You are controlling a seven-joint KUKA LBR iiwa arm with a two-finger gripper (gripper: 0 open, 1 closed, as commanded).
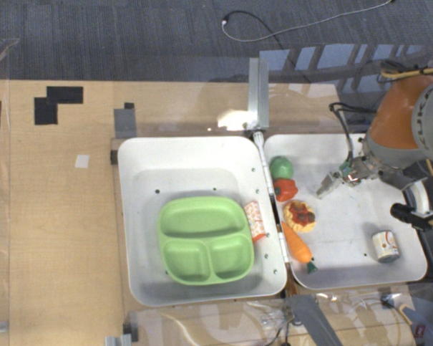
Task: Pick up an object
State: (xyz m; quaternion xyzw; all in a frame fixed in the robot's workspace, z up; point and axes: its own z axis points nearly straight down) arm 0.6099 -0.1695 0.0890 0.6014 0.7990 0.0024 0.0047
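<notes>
Along the left wall of the right bin (403, 272) lie four candidate objects in a row: a green ball (280, 166) toward the far corner, a red piece (284, 189) just beside it, a round pizza-like toy (300, 215), and an orange carrot (299, 247) toward the near corner. A small can (384, 245) sits near the right wall, well apart from these. The left bin (136, 208) holds a green divided tray (205, 239) and a small striped item (254, 220) at its right wall. The pincer (330, 184) hangs over bare bin floor, right of the row; its fingers appear apart and nothing sits between them. Judged step: approach, before any grasp. The next move calls for travel toward the left wall, alignment above one object, then descent and closure.
</notes>
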